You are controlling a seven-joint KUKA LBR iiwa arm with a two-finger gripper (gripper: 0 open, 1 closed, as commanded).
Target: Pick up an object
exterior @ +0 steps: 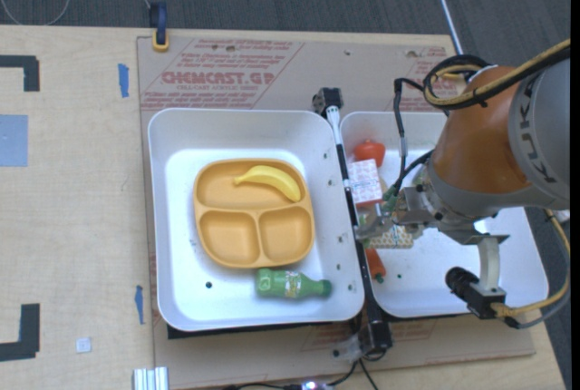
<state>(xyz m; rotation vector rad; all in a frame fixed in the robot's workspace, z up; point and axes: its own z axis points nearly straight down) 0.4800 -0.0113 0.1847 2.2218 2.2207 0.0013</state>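
My gripper (390,218) hangs low over the left side of the right bin (517,288), under the arm's orange wrist band (480,139). Directly below it lies a beige speckled object (393,239), close to or touching the gripper; I cannot tell which. A red bottle with a white label (366,172) lies just behind the gripper, along the bin's left wall. A small red-orange piece (375,267) sits in front of it. The arm hides much of the right bin's middle.
The left bin (172,216) holds an orange divided plate (227,238) with a yellow banana (270,180) in its rear compartment. A green bottle (290,285) lies in front of the plate. Cables loop above the wrist (435,75).
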